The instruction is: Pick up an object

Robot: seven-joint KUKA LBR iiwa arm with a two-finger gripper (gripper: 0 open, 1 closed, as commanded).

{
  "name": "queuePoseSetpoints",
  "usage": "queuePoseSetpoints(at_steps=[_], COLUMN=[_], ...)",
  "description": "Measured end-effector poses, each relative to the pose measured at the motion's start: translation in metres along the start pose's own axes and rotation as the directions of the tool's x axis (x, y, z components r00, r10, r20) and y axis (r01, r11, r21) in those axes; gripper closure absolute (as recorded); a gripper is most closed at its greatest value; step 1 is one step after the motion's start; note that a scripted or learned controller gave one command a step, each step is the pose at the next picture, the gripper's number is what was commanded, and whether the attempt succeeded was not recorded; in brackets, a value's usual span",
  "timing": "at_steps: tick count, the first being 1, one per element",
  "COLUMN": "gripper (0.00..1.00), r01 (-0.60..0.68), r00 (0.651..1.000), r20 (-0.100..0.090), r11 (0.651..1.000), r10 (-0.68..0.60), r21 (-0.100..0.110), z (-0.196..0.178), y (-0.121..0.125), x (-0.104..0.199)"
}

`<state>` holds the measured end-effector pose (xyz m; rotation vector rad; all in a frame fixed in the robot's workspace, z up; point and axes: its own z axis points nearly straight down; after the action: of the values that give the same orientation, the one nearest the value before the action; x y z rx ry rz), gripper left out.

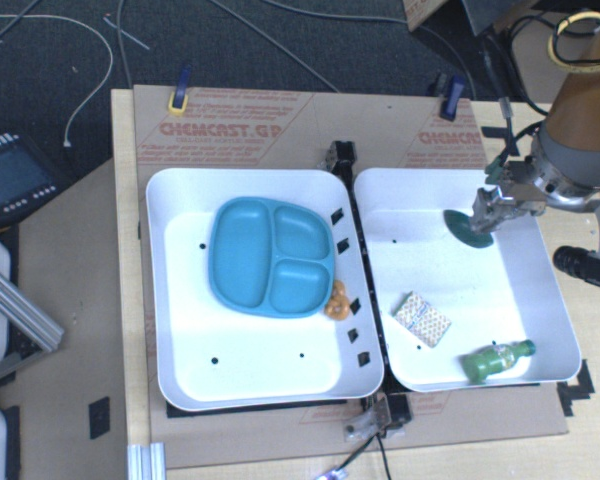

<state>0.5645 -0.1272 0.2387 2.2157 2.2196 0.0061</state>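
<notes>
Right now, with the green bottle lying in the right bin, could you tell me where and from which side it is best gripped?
Probably across the body of the green bottle, coming straight down. It lies on its side, roughly along the right bin's near wall, which would crowd a sideways approach. The body is wider than its narrow cap end.

Grey arm [570,163], orange band [583,108], yellow cable loop [580,38]

you're looking at a robotics lab: loose cables [90,28] on dark carpet, clamps [180,90] pinning a cardboard sheet [280,128] to the bench.
</notes>
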Motion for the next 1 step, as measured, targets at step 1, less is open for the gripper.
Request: queuePoseSetpoints(at_steps=[1], gripper=[1.00], r01=[-0.001], r00=[1.000], r20=[-0.001], r11=[1.000], r10=[0.001], r21=[0.003], z=[-0.0189], y=[0.0010], x=[0.0001])
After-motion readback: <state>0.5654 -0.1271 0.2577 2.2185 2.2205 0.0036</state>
